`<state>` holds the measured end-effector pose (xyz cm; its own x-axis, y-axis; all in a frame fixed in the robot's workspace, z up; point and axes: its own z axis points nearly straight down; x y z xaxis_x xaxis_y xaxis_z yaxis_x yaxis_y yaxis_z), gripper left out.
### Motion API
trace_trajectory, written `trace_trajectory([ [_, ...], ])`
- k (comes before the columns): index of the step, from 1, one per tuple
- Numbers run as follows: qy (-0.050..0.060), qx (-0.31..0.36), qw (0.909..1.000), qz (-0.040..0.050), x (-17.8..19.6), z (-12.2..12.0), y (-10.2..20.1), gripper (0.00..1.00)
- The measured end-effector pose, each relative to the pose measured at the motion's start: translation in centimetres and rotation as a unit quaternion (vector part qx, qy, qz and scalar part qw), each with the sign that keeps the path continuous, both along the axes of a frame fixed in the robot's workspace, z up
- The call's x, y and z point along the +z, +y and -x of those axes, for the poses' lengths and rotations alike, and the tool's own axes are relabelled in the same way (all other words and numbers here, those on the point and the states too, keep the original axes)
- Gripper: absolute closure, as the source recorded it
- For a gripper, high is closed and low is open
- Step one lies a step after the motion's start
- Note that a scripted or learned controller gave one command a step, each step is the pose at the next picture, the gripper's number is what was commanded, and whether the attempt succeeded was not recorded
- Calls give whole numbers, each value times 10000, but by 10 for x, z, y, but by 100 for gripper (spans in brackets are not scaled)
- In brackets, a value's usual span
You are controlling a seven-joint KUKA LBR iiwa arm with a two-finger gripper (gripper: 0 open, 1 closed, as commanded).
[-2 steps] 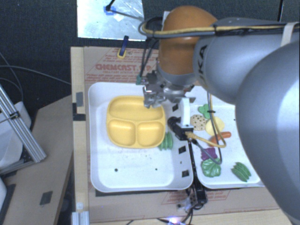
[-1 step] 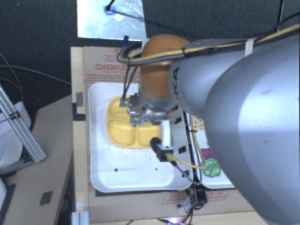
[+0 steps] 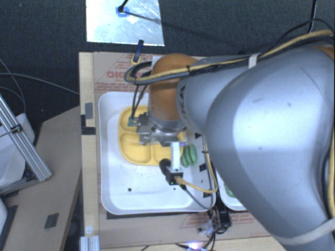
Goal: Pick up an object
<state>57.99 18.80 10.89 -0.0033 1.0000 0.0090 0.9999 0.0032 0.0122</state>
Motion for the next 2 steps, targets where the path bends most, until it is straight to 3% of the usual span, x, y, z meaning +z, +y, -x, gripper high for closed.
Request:
trace_trajectory([
  [1,-37,25,10000,1,184,-13,41,100],
  [2,90,-25,9999,64,63,-70,26,100],
])
